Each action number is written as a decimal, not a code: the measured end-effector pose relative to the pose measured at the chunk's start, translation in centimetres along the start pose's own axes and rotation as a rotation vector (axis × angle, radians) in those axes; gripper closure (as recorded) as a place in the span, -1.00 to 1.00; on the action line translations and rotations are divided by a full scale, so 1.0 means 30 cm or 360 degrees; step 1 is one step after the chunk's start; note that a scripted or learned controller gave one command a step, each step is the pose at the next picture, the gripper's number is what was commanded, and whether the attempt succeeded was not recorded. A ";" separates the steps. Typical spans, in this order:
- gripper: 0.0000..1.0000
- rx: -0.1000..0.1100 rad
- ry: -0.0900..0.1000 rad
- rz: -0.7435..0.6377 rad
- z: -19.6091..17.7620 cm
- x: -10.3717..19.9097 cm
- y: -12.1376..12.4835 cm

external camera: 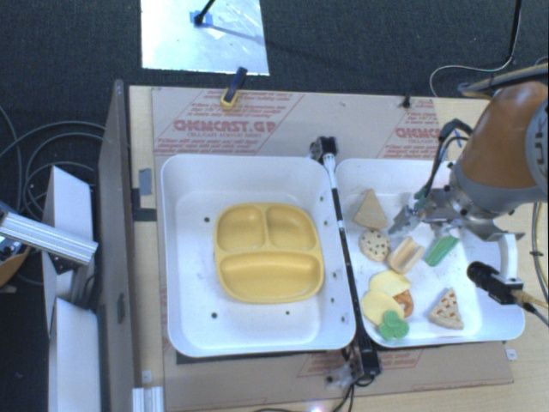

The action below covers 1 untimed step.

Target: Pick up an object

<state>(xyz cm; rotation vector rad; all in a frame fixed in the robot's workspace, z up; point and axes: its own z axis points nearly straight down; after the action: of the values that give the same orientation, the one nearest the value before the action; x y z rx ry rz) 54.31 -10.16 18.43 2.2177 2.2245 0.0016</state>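
Closest to the lens, the grey arm (515, 136) with its orange band leans in from the right, above the far right corner of the right bin (508, 324). Its gripper (426, 223) hangs low over that bin's middle. I cannot tell whether it is released or clenched, and nothing shows clearly as grasped.

Right under and beside the gripper lie 2 of the toy foods: a pale bread roll (405, 254) on its left side and a green block (441, 251) on its right, with a small gap between them. A speckled cookie (374, 245) sits just beside the roll, and a tan wedge (371, 210) lies beyond it, close to the bin's left wall. Nearer the front rim, 2 yellow discs (383, 294) overlap, and a small green piece (394, 324) touches the lower disc. A pizza slice (446, 309) lies apart from them toward the right. The toys crowd the bin's left and front. Its far strip and right rim show bare white floor.

A black strip (341, 230) runs between the 2 bins, which lie edge to edge. The left bin (184, 256) holds 1 yellow divided plate (268, 251), set about centre with an open white margin on all 4 sides.
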 end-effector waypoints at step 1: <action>-1.00 -0.0013 -0.0002 -0.0001 0.286 -0.023 0.016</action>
<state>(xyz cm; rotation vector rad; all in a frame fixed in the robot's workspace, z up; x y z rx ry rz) 54.80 -10.84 9.86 2.2119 2.2205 0.0093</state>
